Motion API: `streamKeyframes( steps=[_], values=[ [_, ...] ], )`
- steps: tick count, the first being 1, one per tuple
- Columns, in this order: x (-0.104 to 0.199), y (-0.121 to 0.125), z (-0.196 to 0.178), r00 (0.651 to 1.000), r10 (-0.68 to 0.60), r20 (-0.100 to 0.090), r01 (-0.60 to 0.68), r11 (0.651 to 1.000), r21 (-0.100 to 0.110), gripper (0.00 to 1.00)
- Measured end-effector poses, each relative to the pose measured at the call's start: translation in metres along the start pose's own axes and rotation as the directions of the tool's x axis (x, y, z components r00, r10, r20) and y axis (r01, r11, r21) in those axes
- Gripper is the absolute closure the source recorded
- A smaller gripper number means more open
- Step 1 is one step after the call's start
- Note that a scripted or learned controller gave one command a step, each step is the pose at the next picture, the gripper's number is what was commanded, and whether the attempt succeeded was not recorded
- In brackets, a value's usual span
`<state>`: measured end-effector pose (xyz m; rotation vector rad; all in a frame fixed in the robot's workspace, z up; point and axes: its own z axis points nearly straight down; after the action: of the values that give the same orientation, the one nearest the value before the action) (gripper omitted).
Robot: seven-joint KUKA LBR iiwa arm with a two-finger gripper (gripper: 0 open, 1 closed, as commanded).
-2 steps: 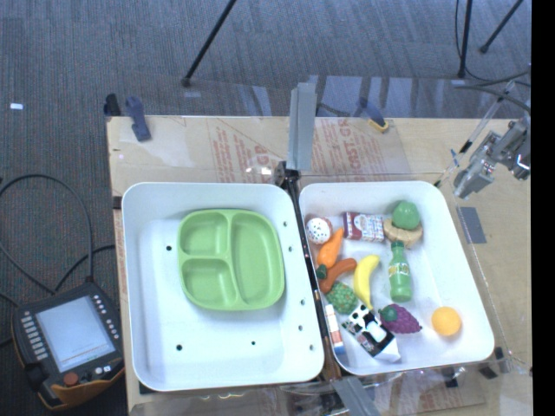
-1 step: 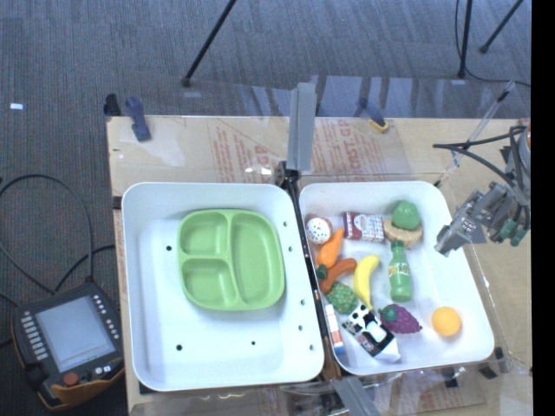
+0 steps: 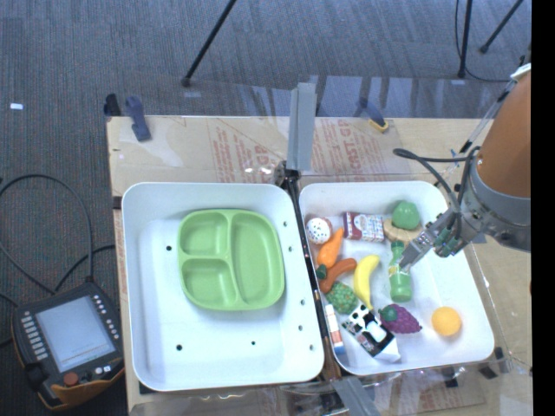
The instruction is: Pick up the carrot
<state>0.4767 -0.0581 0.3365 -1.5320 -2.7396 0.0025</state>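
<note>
Grey carpet, bench, two bins; right bin (image 3: 475,277) crowded with toy food.
Carrot (image 3: 329,247) lies left of banana (image 3: 367,278), untouched; gripper (image 3: 408,263) hovers right of banana, over green bottle (image 3: 399,278); grip state cannot be told.

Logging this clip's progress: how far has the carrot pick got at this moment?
Nothing looks done yet: the carrot lies in the right bin, near its left wall beside the white ball. In hand: the gripper is low over the middle of that bin, by the green bottle, well to the right of the carrot. Left: move over the carrot, grasp it and lift.
</note>
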Motion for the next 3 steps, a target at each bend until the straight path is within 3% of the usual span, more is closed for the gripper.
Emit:
streamKeyframes(
  steps=[1, 2, 3],
  values=[
    [0.086, 0.052, -0.010, 0.982, 0.191, 0.000, -0.191, 0.982, 0.001, 1.00],
    [0.095, 0.058, -0.064, 0.805, 0.594, 0.002, -0.594, 0.805, 0.000, 1.00],
    [0.182, 0.106, 0.129, 0.710, 0.704, 0.010, -0.704, 0.710, 0.016, 1.00]
  ],
)
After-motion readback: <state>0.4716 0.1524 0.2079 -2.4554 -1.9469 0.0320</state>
